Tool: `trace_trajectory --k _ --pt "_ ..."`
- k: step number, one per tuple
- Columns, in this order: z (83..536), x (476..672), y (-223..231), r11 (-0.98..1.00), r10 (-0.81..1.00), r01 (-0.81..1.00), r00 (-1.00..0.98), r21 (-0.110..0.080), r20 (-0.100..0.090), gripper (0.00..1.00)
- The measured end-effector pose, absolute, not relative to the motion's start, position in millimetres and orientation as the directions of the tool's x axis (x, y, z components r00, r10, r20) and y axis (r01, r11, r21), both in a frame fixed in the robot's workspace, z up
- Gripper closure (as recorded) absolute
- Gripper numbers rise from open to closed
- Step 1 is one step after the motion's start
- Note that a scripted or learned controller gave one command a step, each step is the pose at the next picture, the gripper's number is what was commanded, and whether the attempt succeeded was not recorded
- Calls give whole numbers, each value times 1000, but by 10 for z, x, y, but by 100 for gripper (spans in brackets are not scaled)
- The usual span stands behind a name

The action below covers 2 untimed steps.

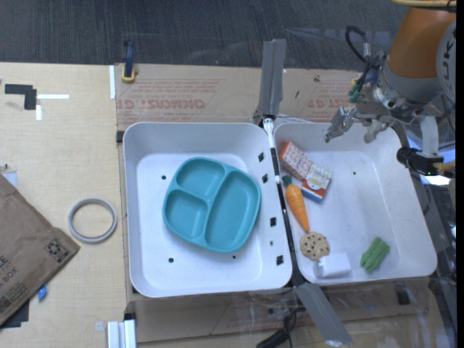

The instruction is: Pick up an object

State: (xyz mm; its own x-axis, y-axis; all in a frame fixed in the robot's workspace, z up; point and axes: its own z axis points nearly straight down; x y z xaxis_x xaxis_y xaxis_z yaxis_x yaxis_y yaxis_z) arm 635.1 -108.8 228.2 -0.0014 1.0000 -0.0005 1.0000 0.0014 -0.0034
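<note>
Down front in the right bin: small white block, round speckled cookie, green chunk, orange plastic carrot. Claw hangs spread and empty at the back rim, so honestly it could just grab air.

Tape roll, cardboard box on bench left of bins.
</note>
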Motion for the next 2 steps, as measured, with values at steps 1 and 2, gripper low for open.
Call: trace_trajectory --k 1,2 --pt "1291 6210 -927 -27 1000 1000 27 -3 -1 0" --pt "1910 5888 -813 16 1000 1000 -16 -2 0 0"
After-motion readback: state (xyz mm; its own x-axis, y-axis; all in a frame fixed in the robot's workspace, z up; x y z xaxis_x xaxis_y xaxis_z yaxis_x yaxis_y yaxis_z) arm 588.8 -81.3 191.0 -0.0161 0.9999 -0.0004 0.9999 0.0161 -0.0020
